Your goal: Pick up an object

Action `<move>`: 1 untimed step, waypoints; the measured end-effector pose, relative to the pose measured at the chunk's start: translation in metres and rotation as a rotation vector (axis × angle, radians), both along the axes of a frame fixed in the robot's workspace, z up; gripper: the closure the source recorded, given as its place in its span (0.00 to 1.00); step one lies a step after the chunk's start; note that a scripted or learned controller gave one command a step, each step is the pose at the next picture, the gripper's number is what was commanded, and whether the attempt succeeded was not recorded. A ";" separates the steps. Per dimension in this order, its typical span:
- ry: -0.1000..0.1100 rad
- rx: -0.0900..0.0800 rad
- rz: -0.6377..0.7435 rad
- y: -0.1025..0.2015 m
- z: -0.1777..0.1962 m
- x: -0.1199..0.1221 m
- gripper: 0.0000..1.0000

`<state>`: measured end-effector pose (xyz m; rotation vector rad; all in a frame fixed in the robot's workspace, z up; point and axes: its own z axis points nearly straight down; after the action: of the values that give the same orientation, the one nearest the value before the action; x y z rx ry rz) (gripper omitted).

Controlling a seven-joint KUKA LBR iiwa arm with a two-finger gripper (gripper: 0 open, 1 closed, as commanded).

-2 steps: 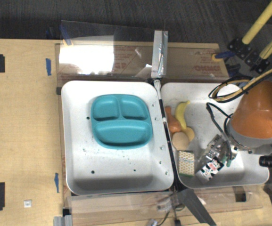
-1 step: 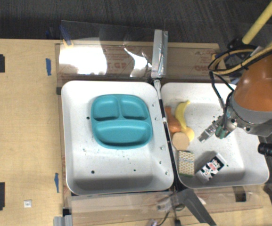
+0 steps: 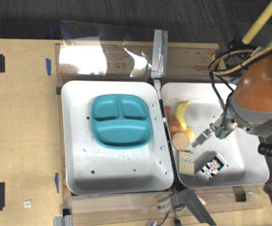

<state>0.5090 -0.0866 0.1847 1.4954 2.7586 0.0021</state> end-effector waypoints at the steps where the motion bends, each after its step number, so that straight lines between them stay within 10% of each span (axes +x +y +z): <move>1: 0.007 0.001 -0.080 -0.025 -0.056 -0.030 0.00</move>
<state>0.4785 -0.1115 0.1286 1.6072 2.7025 -0.0018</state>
